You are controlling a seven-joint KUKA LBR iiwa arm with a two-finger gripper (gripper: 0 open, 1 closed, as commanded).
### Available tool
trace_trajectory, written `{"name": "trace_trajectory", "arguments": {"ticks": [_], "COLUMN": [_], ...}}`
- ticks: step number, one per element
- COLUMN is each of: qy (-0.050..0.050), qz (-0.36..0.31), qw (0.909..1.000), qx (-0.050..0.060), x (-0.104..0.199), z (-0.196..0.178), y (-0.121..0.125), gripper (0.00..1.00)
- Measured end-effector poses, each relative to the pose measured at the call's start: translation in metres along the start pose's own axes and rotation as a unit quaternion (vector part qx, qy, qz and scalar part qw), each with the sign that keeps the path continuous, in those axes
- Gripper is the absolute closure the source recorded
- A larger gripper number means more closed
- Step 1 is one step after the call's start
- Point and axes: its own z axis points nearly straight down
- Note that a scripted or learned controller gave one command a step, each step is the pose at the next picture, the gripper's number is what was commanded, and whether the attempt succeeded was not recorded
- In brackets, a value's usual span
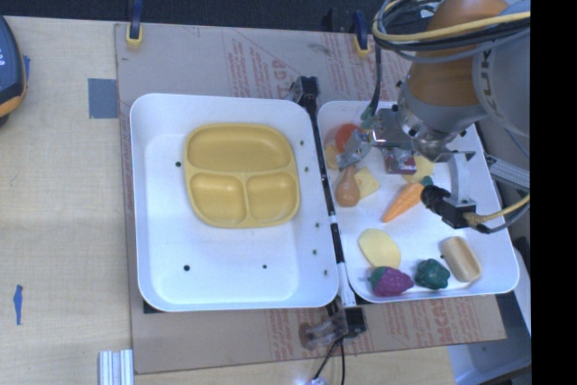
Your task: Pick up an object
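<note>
The arm reaches in over the right bin (501,284), its fingers (394,149) low near the bin's far edge; from here I cannot tell whether they are spread or closed, or whether anything sits between them. The toy food crowds this bin. A tan pear (347,188) and a pale yellow block (366,183) lie by the bin's left edge, with a red piece (343,136) further back. An orange carrot (402,202) lies slantwise in the middle. Along the near edge sit a yellow lemon (380,247), a purple berry (390,281), a green piece (433,274) and a bread roll (461,259) towards the right corner. Little bare floor remains between them.

The left bin (158,275) holds a yellow divided plate (242,173) towards its far side, with open room along the near edge. Both bins rest on brown cardboard (225,59) clamped to the pale wooden surface (54,221).
</note>
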Motion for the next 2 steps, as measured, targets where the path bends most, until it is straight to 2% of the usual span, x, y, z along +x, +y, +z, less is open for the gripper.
{"name": "trace_trajectory", "arguments": {"ticks": [1,2], "qy": [-0.002,-0.002], "qz": [0.001,0.005], "qw": [1.0000,1.0000], "qx": [-0.010,-0.003], "x": [-0.011,-0.065], "z": [-0.008,0.074], "y": [0.062,0.008], "gripper": [0.00,0.00]}}
